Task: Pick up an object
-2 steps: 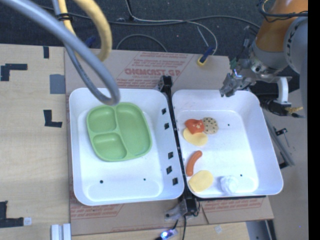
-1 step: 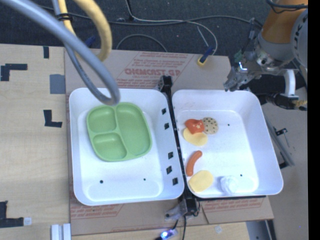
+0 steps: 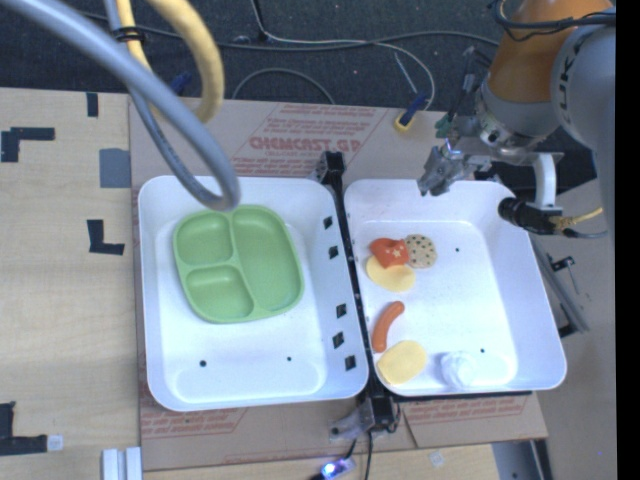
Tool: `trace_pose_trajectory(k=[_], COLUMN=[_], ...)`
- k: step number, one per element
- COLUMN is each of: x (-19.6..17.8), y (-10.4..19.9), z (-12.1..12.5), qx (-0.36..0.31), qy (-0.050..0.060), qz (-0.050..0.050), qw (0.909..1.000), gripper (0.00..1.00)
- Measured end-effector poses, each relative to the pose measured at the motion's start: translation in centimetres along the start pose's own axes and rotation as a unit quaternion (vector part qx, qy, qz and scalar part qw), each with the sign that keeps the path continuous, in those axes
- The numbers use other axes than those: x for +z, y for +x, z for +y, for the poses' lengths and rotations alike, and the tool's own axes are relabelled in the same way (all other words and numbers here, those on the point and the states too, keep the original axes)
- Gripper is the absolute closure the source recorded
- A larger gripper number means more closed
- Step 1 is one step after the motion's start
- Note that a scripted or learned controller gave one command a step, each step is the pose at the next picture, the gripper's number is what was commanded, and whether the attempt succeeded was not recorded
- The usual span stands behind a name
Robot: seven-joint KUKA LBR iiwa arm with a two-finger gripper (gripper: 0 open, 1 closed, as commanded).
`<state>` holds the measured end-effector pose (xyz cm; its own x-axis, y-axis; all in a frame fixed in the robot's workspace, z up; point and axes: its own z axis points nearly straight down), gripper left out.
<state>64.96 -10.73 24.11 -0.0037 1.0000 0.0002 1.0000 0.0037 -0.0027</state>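
Thick grey hose (image 3: 150,98) is seen crossing above the green divided plate (image 3: 238,263) in the left bin (image 3: 160,298), well left of the gripper (image 3: 437,180). Below the gripper, food pieces are clustered along the right bin's (image 3: 520,298) left side, with open floor rightward. A pale object (image 3: 457,369) is hard to identify. Gripper state cannot be told.
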Motion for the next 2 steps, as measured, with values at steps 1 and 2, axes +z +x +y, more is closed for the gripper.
trace_pose_trajectory(k=[1, 2], x=[0.5, 1.8], y=[5.1, 10.7], z=[0.5, 0.2], qx=[0.000, -0.001], qy=[0.000, 0.000], qz=[0.000, 0.000], qw=[1.0000, 1.0000], gripper=[1.00, 1.00])
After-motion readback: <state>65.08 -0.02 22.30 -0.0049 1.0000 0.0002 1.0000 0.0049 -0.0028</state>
